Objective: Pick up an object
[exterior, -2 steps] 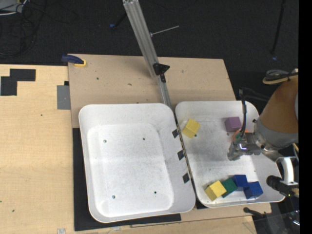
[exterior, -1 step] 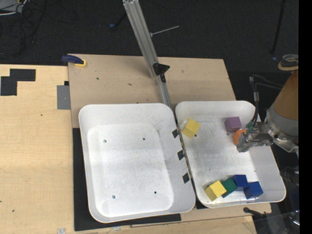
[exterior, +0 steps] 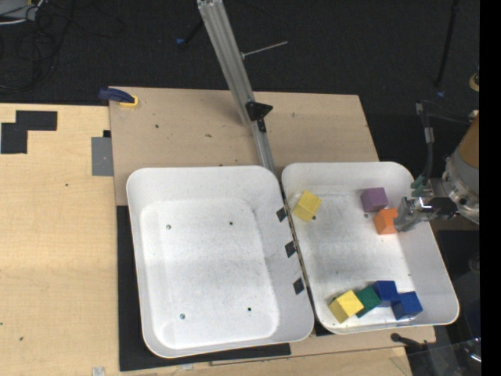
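You are at the approach stage: the gripper (exterior: 407, 212) reaches in over the right bin (exterior: 427, 288) from its right rim, low beside the orange block (exterior: 385, 222). That block lies just left of the gripper tip, seemingly touching it, with a purple block (exterior: 373, 199) just above. Whether the grip is open or closed you cannot tell. Next, centre over the block, then descend.

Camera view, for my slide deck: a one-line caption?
Gripper beside an orange block in the right bin.
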Action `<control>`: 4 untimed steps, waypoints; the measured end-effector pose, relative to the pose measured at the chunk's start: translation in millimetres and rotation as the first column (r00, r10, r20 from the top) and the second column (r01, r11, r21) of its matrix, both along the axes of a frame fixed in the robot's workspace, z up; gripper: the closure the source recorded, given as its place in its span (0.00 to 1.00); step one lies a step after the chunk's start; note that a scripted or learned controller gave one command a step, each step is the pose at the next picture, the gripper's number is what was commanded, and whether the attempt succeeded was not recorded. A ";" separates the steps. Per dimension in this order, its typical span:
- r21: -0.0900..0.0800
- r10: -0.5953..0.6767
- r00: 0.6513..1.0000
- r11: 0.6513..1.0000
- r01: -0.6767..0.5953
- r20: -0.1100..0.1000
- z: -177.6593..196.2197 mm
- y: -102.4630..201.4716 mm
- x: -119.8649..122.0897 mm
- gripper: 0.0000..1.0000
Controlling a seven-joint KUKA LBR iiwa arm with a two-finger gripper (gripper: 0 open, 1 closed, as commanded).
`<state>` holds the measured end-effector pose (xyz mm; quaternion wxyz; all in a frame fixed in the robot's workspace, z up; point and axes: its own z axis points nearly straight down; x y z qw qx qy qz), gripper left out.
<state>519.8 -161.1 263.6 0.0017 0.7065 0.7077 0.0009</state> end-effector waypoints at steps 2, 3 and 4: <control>0.004 0.003 1.000 1.000 -0.003 -0.008 -28.3 106.3 -2.1 1.00; 0.004 0.003 1.000 1.000 -0.003 -0.010 -40.6 160.8 1.3 1.00; 0.003 0.002 1.000 1.000 -0.002 -0.011 -49.9 212.6 0.8 1.00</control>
